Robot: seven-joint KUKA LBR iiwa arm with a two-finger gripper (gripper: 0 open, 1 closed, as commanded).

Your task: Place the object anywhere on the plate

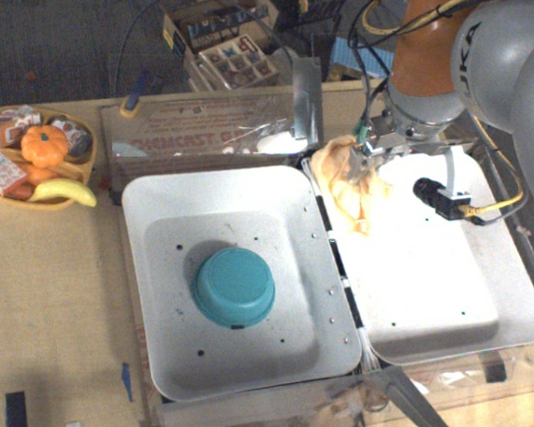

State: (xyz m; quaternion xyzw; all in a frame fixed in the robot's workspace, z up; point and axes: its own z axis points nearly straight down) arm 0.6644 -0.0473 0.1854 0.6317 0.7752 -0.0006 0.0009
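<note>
Readable writing: partial "UKA" lettering on the grey arm [505, 53], upper right. Faint red print on the clear plastic sheet [203, 139] behind the bins, not legible. Pincer [366, 151] sits over the far-left corner of the right white bin [446, 313]; can't tell whether it grips anything. Crumpled pale yellow cloth [347, 186] lies in that same corner, directly beneath and touching the pincer, trailing toward the bin's centre. Round teal plastic plate [235, 287] sits mid left white bin [155, 219], well apart from the cloth. Wicker basket of toy food [27, 165] on the table, far left.
</note>
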